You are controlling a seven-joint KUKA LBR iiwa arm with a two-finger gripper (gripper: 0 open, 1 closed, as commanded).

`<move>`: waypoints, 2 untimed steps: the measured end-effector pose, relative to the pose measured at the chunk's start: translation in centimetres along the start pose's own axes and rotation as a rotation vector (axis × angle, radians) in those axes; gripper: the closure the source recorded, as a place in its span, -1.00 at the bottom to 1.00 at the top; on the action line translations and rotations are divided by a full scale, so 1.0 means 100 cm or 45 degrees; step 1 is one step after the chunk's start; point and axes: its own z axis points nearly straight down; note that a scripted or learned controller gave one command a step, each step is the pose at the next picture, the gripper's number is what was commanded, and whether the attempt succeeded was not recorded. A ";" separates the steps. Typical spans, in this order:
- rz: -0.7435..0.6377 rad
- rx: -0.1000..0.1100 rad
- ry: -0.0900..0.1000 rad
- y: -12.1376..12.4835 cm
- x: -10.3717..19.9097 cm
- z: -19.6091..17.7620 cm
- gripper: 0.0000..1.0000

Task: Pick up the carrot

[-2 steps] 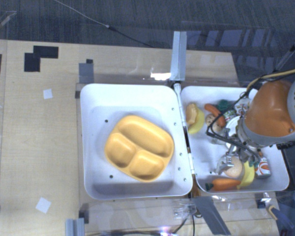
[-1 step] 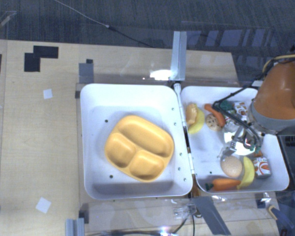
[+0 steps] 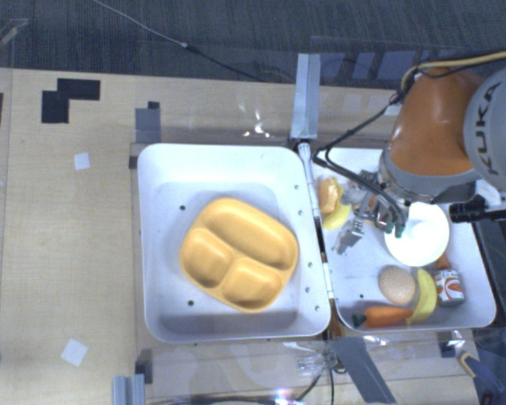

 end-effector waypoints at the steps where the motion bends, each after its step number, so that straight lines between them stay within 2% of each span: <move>1: -0.027 0.004 0.007 0.018 0.064 0.002 -1.00; 2: 0.098 0.006 0.004 -0.038 0.056 0.001 -1.00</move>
